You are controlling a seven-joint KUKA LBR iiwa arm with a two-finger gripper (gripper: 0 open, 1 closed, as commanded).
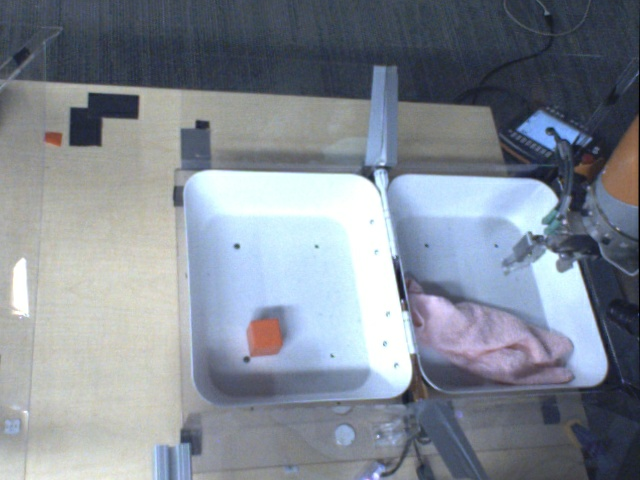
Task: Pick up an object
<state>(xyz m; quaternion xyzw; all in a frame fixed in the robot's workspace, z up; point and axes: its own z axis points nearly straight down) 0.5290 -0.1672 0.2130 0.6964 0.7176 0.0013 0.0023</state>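
- Pink cloth (490,340), crumpled, along the near wall of the right bin (470,198), its left end against the divider side.
- Orange block (265,337) on the floor of the left bin (280,193), toward the near-left corner, well apart from the cloth.
- Gripper (540,251) at the right bin's right side, above the white floor, beyond the cloth and not touching it.
- Fingers spread apart, grasping nothing.

One fixed camera looks down at a slant on both white bins (300,193) from above.
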